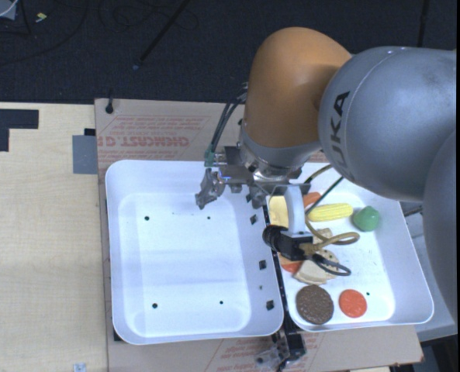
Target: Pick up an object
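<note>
We are seeing the metal gripper [208, 194] hanging over the smooth white left bin [129, 285]; we cannot tell its fingers' state. Bumpy yellow corn [330, 212] is lying in the right bin [416, 301].

"KA" on grey arm [385, 122]

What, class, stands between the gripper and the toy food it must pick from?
The gripper hangs over the left bin; the corn cob and other pieces lie in the right bin. The bins' adjoining rims lie between, and the arm's wrist overhangs them.
</note>
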`<state>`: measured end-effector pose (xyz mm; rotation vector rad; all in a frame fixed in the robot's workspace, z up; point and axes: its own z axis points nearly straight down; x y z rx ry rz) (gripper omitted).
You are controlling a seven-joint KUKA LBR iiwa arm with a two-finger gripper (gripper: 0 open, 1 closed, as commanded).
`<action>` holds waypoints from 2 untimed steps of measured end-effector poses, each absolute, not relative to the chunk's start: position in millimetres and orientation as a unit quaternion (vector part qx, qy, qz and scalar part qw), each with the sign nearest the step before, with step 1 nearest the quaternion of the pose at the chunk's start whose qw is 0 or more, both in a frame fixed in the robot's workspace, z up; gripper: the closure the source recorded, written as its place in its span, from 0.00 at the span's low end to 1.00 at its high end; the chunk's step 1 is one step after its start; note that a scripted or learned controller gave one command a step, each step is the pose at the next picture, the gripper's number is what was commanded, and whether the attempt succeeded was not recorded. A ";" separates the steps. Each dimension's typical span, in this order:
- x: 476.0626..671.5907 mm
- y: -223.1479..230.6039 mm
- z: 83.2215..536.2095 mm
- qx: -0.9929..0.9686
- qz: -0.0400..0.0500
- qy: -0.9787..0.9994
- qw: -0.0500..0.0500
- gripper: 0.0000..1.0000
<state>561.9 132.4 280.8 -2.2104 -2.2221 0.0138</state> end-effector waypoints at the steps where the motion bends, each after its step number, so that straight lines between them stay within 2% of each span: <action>1: 561.8 127.1 298.6 -0.708 0.002 -0.706 0.002 1.00; 2: 534.3 118.8 260.6 -0.708 0.004 -0.707 0.003 1.00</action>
